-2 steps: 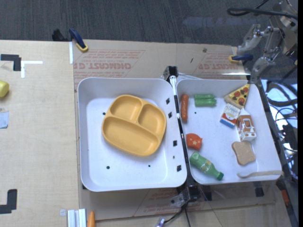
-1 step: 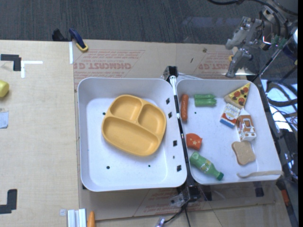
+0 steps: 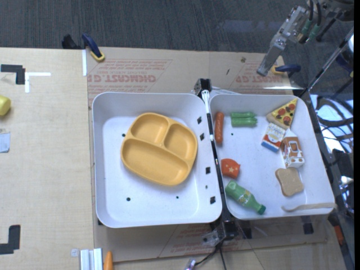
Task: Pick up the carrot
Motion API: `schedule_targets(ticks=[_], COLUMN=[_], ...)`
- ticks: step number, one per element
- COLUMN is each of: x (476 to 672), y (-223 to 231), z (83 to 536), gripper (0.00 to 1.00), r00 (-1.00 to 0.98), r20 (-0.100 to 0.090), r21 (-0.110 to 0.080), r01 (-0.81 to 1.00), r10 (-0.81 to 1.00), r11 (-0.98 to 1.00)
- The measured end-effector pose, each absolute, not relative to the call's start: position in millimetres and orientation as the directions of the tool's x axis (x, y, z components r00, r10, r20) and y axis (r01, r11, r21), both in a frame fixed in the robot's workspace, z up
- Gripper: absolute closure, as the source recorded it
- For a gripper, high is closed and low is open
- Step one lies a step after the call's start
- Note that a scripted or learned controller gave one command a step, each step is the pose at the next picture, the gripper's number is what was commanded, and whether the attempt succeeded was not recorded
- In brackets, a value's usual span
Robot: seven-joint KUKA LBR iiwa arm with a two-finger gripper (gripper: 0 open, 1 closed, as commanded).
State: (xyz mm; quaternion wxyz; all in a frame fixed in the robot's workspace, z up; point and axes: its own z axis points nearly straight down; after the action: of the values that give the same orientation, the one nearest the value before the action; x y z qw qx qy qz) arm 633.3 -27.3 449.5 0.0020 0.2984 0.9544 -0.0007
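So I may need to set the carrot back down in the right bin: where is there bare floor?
The widest bare patch in the right bin lies mid-floor, bordered by carrot, green beans, cartons, bread and bottle. The far right, from pizza slice down to the bread, is crowded. The gripper hovers beyond the far rim.

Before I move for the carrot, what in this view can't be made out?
- Tool: small and foreshortened in the camera view; finger state unreadable.
- Grey arm: cut off by the top edge.
- Small white carton in the right white bin: print too small to read.
- Orange carrot: lies against the bin's left wall; gap unclear.
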Motion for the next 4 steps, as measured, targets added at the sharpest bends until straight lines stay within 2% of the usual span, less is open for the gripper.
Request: schedule_targets(ticks=[1, 2, 3, 4], x=[648.9, 656.6, 659.9, 659.7], y=[-4, -31, -10, 10], z=[480, 541, 507, 489], gripper=[0.0, 0.0, 0.0, 0.0], r00=[-0.682, -0.505, -0.213, 0.104], r20=[-0.004, -0.003, -0.002, -0.004], r21=[0.0, -0.001, -0.005, -0.005], r01=[0.731, 0.863, 0.977, 0.995], r10=[0.731, 0.863, 0.977, 0.995], r11=[0.682, 0.505, 0.213, -0.104])
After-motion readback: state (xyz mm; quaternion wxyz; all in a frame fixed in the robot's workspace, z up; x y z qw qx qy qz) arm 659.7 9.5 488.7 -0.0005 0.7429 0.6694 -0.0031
